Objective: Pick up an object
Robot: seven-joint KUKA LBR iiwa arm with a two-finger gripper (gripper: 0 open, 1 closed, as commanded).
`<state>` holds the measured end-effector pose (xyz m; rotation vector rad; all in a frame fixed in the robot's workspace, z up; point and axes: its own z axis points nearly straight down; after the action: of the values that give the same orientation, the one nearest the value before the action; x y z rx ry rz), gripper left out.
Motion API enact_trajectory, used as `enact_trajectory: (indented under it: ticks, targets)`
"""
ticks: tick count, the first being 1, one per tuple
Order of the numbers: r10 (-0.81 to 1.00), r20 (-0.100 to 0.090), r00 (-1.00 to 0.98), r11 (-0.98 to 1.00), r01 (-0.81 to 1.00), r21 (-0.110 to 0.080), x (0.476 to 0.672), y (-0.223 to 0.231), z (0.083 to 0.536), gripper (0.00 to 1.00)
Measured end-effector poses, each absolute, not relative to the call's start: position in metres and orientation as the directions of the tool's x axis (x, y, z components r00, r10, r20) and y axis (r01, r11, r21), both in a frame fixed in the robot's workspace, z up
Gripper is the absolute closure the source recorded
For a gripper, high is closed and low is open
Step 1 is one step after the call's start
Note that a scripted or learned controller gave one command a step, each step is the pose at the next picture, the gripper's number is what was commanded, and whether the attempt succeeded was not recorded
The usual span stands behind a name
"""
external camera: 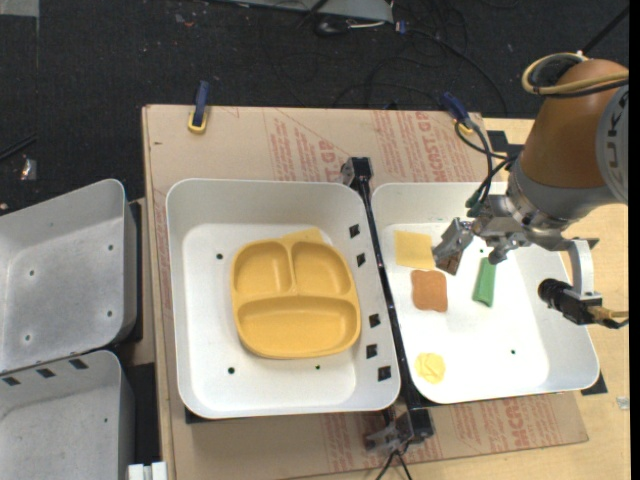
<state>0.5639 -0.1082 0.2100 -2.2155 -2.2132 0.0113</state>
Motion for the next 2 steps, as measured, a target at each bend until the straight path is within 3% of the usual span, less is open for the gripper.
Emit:
enact_trajectory:
  ticks: [1,2]
  targets:
    - [1.000,0.000,-0.001,0.001,1.000,-0.001,0.567,-0.108,0.216,0.00]
    - [1.000,0.001,0.000,0.000,1.000,-0.004,0.566,-0.103,0.172,0.00]
